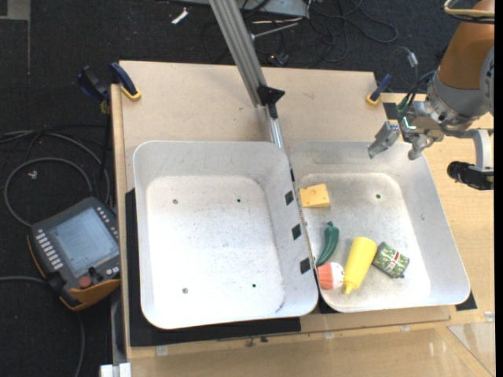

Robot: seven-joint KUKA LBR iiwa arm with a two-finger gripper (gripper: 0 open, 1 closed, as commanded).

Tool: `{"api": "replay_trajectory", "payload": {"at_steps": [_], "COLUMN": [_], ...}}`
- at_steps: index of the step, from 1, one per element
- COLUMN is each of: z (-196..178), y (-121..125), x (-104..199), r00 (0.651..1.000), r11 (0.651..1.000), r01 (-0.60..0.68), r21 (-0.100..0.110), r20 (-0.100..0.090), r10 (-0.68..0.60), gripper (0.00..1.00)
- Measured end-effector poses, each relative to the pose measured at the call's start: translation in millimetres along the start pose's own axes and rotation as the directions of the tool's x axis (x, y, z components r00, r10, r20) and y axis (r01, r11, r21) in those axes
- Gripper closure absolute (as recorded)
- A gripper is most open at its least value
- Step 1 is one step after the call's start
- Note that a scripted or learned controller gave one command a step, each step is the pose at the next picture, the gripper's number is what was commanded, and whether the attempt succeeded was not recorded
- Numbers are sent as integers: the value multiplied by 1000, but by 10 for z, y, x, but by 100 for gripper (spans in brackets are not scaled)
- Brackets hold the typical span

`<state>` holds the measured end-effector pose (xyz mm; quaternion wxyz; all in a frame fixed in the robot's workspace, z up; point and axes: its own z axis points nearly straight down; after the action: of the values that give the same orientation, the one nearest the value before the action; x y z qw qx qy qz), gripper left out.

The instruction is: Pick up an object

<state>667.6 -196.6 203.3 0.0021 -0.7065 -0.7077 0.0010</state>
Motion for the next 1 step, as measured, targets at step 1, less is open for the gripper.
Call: {"api": "replay_trajectory", "payload": {"at_steps": [1], "z": [-29], "y": [10], "x": [1], "r00": [1000], "r11": [1000], "r01": [2], "r21": [-4], "r20": [3], "r10": [-2], "gripper": [0]}}
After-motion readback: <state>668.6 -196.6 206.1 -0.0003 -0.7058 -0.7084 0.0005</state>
